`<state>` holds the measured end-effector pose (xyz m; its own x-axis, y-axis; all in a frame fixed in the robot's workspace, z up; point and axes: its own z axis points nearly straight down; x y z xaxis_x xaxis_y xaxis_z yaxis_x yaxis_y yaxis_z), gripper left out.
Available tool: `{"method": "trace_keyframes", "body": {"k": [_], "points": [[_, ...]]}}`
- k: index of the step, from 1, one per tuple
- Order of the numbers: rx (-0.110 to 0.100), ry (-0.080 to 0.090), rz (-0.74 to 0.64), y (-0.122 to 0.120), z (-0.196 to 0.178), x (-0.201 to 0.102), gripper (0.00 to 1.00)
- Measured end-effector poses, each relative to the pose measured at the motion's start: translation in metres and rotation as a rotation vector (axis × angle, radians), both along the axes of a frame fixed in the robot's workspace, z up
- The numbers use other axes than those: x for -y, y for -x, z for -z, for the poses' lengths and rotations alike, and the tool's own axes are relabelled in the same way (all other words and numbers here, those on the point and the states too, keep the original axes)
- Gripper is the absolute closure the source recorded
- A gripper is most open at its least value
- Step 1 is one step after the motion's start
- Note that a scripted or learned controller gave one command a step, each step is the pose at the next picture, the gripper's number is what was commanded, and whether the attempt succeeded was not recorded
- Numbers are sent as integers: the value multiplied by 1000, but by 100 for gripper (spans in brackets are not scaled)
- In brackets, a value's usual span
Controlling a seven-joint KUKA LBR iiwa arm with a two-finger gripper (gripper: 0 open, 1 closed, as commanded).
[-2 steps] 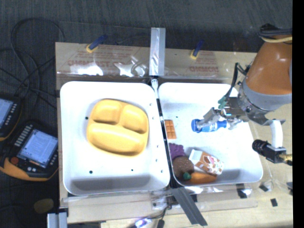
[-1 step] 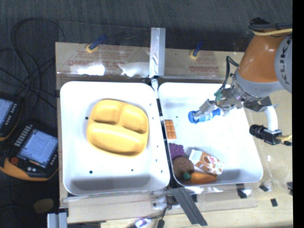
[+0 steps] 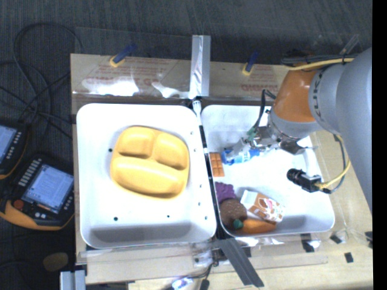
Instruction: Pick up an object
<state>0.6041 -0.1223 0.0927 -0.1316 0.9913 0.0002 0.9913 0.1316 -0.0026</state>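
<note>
Nearest the camera, the grey arm with its orange wrist band (image 3: pixel 326 95) reaches in from the right over the right-hand shallow white bin (image 3: pixel 314 216). Its gripper (image 3: pixel 261 139) sits low in that bin's upper middle, just beside a small blue and white packet (image 3: pixel 237 155); whether it is closed on anything cannot be told from this slant, so no hold is recorded.

Candidate objects are crowded against the right bin's near-left corner: a purple grape-like cluster (image 3: pixel 225 191), a dark brown rounded lump (image 3: pixel 232 209), an orange carrot-shaped piece (image 3: pixel 259 226) and a white and orange printed carton (image 3: pixel 264 207). An orange waffle-patterned block (image 3: pixel 216 164) lies against the dividing wall. A small black cylinder (image 3: pixel 299 177) on a cable hangs over the bin's right side.

The left-hand white bin (image 3: pixel 91 210) carries a large yellow moulded tray (image 3: pixel 150 161) at its centre.

Judgement: the packet, lying apart from the cluster, is the likely target, since its isolation permits an unobstructed approach. Pick not yet confirmed.
</note>
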Motion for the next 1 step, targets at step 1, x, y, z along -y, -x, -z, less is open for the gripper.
{"method": "trace_keyframes", "body": {"k": [1], "points": [[12, 6, -257, -49, 4, -17, 0]]}}
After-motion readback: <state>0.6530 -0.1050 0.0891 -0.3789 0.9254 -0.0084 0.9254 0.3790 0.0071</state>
